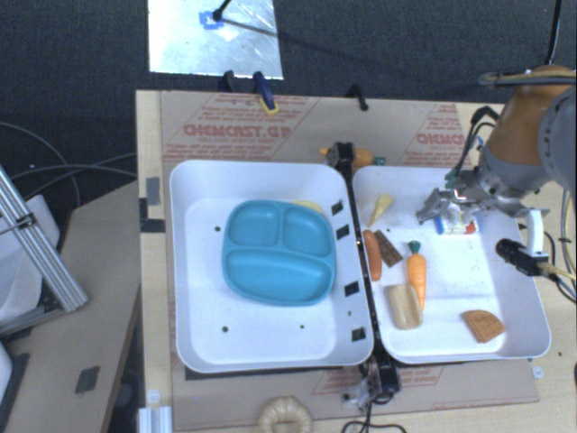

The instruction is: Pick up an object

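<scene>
Camera view: my pincer sits low over the right bin, far side; finger spread cannot be told.

Right bin count: one carrot, one orange sausage, one brown strip, one pale wedge, one tan bread roll, one cracker. Left bin: one blue divided plate, one yellow piece behind it.

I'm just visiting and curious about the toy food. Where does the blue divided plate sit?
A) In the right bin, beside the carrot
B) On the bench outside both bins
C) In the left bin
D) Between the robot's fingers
C: the blue divided plate lies flat in the left bin, while the carrot and the other toy foods lie in the right bin.
</scene>
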You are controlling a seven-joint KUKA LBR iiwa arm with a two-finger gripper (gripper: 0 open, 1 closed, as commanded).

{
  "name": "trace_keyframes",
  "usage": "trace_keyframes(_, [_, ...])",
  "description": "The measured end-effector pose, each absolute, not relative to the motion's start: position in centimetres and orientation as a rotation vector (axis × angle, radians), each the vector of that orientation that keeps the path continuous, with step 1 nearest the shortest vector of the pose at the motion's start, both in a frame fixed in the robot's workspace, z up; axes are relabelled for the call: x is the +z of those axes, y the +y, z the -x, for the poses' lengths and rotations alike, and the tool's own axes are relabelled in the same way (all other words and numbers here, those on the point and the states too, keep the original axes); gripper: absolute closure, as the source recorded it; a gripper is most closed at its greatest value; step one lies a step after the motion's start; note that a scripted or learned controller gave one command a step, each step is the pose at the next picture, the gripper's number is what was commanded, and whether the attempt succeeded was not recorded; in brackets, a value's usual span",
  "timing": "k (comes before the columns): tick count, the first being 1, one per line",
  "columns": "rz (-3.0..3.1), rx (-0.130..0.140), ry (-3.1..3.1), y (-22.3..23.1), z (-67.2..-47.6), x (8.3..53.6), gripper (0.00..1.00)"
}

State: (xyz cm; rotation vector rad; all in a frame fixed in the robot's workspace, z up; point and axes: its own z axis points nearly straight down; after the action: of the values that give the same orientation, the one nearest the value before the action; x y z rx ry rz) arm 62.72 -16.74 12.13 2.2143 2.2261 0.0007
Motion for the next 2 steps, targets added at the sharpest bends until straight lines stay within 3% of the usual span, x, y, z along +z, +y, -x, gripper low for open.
trace_keyframes(1, [-2.211,0.000,2.219,-17.0,-63.0,8.9,0.00])
trace_keyframes(2, [-2.199,0.008,2.209,-17.2,-63.3,10.4,1.00])
